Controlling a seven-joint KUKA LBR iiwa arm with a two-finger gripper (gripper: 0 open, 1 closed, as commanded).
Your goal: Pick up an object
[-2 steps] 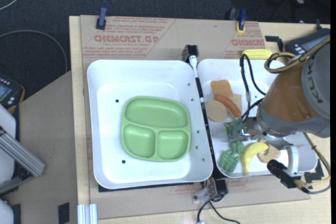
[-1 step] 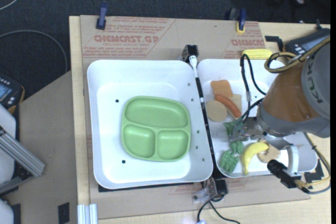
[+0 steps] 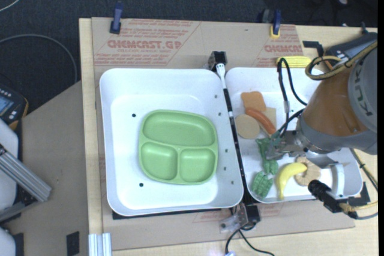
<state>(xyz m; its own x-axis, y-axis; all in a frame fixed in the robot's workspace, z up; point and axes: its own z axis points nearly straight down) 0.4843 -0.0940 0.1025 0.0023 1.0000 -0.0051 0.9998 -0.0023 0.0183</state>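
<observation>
- Two white bins sit side by side: the left bin (image 3: pixel 114 129) holds one green tray (image 3: pixel 178 146) with three compartments, and the right bin (image 3: pixel 354 186) holds the small items.
- The gripper (image 3: pixel 277 148) is low in the right bin, over the green leafy piece (image 3: pixel 266 147), with the arm (image 3: pixel 336 111) covering much of that bin.
- Whether it is spread or pinching anything I cannot tell; the wrist hides the tips, and nothing is plainly gripped.
- Candidate things lie close together: one banana (image 3: pixel 287 175) just below the gripper, one second green piece (image 3: pixel 261 184) near the bin's front wall, one orange sausage-shaped piece (image 3: pixel 260 117), one tan disc (image 3: pixel 245 126) and one orange-tan slab (image 3: pixel 253 99) behind it.
- To do this step well, I would settle on a single target, probably the leafy piece under the gripper, and come straight down so the neighbours are not nudged.
- The banana touches or nearly touches that spot, so a skewed close could catch both or push one away.
- Lift slowly and check that something truly hangs from the gripper before counting the pick as done.
- Count: two bins, one tray, six small items at least; more may lie hidden under the arm.
</observation>
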